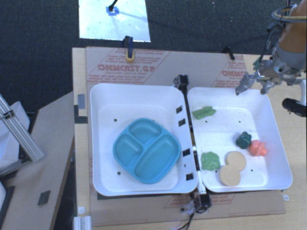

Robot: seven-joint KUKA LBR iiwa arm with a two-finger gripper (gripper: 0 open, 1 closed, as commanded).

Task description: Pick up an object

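The bench carries two shallow white plastic bins side by side. I take the right bin (268, 128) as my landmark. To its left lies the left bin (103, 128), holding a blue plastic divided plate (146, 150) with three compartments.

The grey arm with its orange band (292, 37) hangs above the far right corner of the right bin, and its two-finger gripper (253, 84) stands over the far rim. The jaws are spread apart, with nothing between them.

All loose things lie nearer to me than the gripper, so the coming move must go forward and down. Closest, toward the bin's far left, is a flat light green leaf-shaped piece (204, 112), its long axis running almost left to right. Near the right wall sit a dark green lumpy toy (243, 139) and, touching it, an orange-pink one (258, 148). At the near side are two round tan discs (232, 168), overlapping, and a green floret (210, 160) just beside them.

The leaf has free floor all around, I judge.
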